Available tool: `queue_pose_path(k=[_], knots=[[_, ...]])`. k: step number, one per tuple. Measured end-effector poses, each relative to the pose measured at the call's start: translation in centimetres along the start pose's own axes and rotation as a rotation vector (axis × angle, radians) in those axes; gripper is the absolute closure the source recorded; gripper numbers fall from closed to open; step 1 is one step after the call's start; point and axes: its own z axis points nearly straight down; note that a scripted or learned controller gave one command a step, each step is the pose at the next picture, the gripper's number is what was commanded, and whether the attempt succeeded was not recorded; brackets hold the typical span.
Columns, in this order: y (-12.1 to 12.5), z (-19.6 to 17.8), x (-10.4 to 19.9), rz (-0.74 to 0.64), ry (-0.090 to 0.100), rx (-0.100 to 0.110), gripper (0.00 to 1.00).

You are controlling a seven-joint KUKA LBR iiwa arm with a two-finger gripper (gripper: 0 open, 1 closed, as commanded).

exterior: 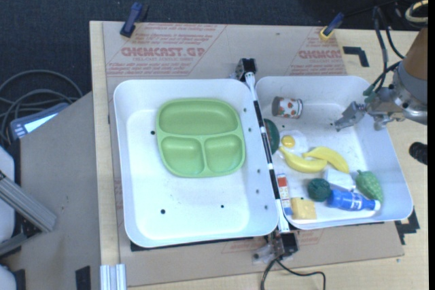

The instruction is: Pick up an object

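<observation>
Claw [348,117] sits at right-center of frame, over the upper part of the right bin [394,166], its grey fingers reaching left from the wrist at the frame's right edge. Can't tell how far open it is; the tips blur together. Nothing seen between them, and they look clear of the objs below.

Likely targets all lie in the right bin. Banana [315,159], yellow, long axis running left-right w/ a slight downward curve, sits mid-bin just below the claw. Small white cup [287,106] w/ red spots lies on its side near the bin's upper left, mouth toward the left. Blue tube [352,200] lies near the lower right, long axis left-right, tilted a bit. Green strawberry-like piece [370,184] just above it, dark green lump [318,188] to its left, yellow block [304,209] in the lower left corner.

Left bin [129,146] holds a green divided plate [201,136], 3 compartments, upper-center.

Surface [204,47] is a board w/ red print, clamps [132,19] at its top edge; dark carpet beyond, cables [34,95] at frame left.
</observation>
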Motion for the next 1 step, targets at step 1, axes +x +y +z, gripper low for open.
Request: queue_pose_path(k=[1], knots=[[-2.57,6.95,6.43,-0.001,0.001,0.003,0.00]])
